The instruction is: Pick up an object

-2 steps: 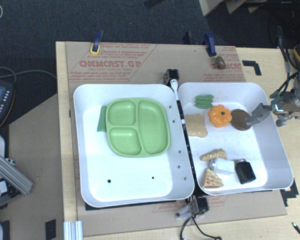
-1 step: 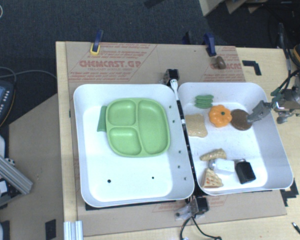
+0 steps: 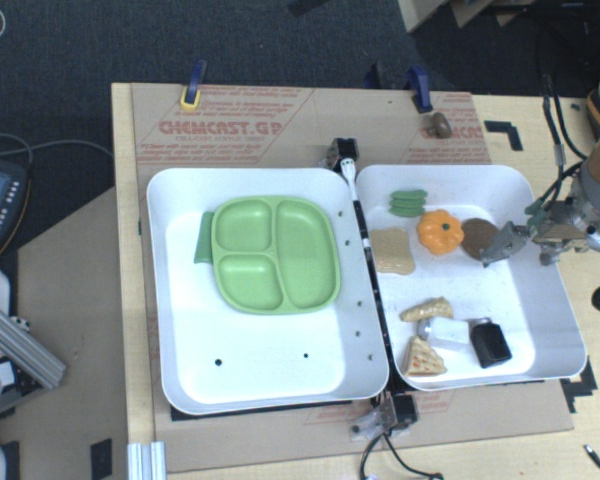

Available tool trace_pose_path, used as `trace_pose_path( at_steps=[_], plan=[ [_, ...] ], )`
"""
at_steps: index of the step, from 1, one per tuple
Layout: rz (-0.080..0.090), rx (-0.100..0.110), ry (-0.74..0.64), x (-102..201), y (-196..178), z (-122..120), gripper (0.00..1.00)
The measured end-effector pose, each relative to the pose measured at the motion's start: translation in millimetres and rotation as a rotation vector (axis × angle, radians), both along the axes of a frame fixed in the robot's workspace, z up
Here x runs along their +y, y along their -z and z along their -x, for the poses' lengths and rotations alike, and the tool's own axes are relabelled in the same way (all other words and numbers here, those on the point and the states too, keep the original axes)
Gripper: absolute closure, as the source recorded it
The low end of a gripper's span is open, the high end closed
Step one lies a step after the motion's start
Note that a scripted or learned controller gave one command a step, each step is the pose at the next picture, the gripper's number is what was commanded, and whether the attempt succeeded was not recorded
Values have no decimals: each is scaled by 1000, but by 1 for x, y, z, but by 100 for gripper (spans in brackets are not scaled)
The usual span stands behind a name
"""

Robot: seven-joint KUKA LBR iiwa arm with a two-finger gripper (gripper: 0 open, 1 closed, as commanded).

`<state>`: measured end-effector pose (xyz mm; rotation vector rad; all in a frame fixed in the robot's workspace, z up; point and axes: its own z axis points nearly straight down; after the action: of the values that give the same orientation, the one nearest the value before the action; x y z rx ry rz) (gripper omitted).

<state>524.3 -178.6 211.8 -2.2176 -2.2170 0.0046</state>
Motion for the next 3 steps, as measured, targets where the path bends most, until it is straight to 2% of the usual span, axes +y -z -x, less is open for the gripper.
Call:
trace_pose_path(
  at_steps=[1,2,3],
  plan=[
    [-1,1,0,-2,64,1,0],
    [-1,1,1,1,119,12,0],
    [0,-2,0,1,128,13,0]
  ],
)
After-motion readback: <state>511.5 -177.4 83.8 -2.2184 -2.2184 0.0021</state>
